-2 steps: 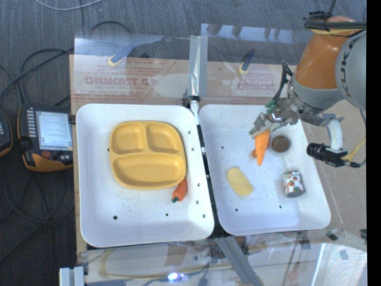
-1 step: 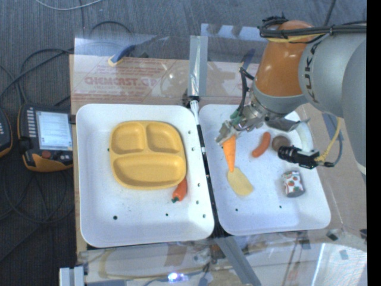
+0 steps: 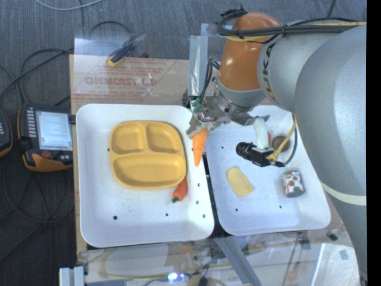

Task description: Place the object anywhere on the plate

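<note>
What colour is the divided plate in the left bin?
The divided plate is yellow, clearest in the camera view.

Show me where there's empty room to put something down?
Left bin: the bare strip along its front, below the yellow plate. Right bin: the front, below the pale yellow piece and red-and-white thing. Crowded at the middle wall, where the jaws hold a carrot.

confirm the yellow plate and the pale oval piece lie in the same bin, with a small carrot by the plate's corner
Not the same bin: the camera view shows the yellow plate in the view's left bin and the pale oval piece in the right bin. The small carrot is by the plate's corner.
</note>
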Available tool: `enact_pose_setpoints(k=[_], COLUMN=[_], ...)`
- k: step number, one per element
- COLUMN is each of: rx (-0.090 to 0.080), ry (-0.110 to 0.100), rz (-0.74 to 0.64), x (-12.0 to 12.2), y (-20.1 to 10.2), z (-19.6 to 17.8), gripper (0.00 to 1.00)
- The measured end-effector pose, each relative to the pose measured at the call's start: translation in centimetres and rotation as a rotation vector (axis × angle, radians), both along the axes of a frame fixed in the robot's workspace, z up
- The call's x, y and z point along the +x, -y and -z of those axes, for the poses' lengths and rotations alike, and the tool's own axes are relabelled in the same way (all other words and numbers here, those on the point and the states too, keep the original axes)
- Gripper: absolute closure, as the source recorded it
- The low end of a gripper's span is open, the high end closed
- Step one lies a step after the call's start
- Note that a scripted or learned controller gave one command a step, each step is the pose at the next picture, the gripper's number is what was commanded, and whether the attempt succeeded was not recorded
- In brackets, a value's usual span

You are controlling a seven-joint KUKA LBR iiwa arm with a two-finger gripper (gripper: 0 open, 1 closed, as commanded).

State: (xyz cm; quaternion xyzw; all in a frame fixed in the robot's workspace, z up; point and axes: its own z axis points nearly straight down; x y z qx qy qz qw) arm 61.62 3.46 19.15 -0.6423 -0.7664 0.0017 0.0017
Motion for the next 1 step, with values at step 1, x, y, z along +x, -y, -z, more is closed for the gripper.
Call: enact_pose_setpoints(k=[1], rx=[0.0], ry=[0.0], rz=[0.0], x=[0.01], y=[0.01], z=[-0.02], gripper=[0.0])
